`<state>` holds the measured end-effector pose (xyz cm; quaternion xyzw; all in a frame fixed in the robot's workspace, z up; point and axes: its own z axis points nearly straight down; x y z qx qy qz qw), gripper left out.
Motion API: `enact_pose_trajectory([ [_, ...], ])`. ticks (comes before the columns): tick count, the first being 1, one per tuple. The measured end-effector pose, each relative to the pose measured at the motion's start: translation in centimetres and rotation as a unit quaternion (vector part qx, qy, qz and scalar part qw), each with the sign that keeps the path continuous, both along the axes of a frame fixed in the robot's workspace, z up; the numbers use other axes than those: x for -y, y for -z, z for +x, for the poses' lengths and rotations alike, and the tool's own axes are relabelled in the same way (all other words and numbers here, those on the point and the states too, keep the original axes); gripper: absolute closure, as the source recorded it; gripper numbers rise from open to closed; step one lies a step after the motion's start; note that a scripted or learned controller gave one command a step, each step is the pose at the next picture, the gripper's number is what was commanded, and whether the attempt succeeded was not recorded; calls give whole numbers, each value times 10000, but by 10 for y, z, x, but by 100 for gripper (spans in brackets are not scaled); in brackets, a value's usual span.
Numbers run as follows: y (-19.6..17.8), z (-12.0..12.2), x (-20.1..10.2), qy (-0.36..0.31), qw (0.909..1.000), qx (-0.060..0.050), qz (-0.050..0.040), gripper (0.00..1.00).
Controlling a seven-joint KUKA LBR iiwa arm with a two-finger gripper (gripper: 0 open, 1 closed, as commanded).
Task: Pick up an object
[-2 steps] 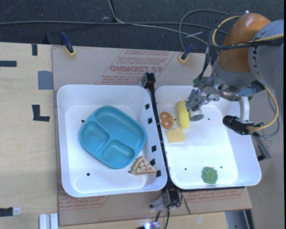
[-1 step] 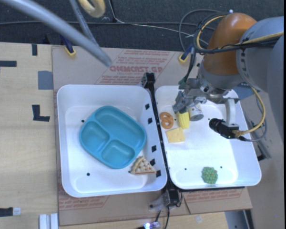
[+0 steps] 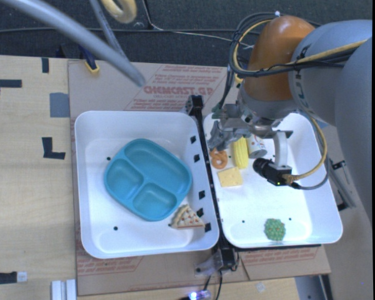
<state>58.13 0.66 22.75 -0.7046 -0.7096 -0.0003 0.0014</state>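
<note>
Two shallow white bins sit side by side on the worktop. The left bin holds two things: one blue divided plate lying flat near its middle, and one pizza slice at the plate's lower right corner, close to the wall shared with the other bin. The right bin holds four things: one orange ring-shaped piece near the shared wall, one yellow corn cob just right of it, one pale yellow square block just below those two, and one green broccoli-like piece well apart, near the bin's front edge. The arm's orange band and grey wrist hang over the back of the right bin and hide part of it. The hand is low over the ring and the cob; whether it is released or clenched on anything cannot be told, since its tips are lost among the wrist parts.
</note>
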Motion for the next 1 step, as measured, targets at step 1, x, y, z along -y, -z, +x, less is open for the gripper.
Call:
enact_pose_trajectory([
  [1, -7, -24, -49, 1, 10000, -8, -3, 100],
])
